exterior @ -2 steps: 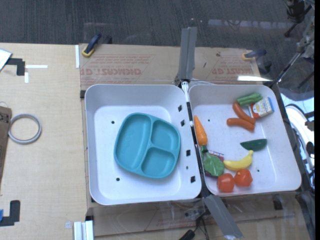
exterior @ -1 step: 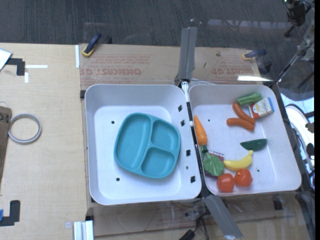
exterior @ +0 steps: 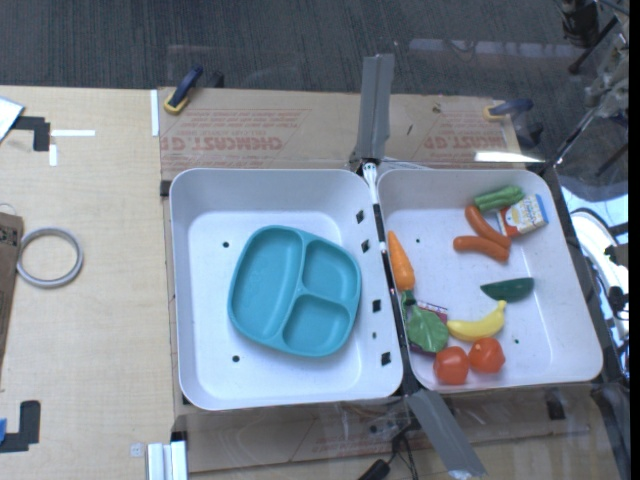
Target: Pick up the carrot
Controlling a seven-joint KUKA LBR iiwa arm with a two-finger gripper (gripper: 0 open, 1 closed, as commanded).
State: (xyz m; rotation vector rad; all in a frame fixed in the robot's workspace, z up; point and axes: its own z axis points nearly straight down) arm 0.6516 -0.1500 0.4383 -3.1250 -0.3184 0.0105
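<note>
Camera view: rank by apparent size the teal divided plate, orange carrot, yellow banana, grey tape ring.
1. Teal divided plate, clearly largest.
2. Grey tape ring on the bench.
3. Orange carrot and yellow banana look about equal; not ranking them.

Carrot [exterior: 400, 260] lies against the right bin's [exterior: 560, 368] left wall, open above and to its right. Below it, leafy vegetable [exterior: 427, 330], banana [exterior: 478, 321] and two tomatoes [exterior: 468, 360] crowd the corner. Centre of the bin floor stays bare; sausages [exterior: 483, 238] sit well apart.
</note>
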